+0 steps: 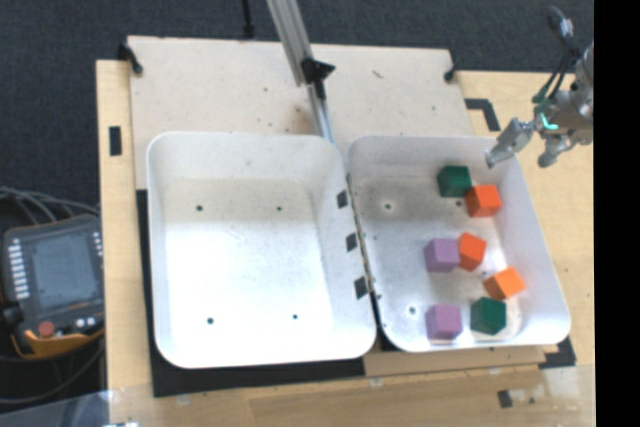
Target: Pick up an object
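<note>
The right bin (400, 185) holds several small blocks. A green block (454, 181) and an orange block (484, 200) sit together near its far right side. Lower down lie a purple block (441, 255) touching an orange block (471, 249), another orange block (505, 283), a purple block (443, 321) and a green block (488, 316). My gripper (528, 147) hangs at the right edge of the view, above the bin's far right corner, open, with nothing between its fingers. It is up and to the right of the green and orange pair.
The left bin (250, 245) stands beside the right one. A slanted metal pole (285, 15) rises from the bench behind the bins. A handheld pendant (55, 275) lies at the left, off the bench.
</note>
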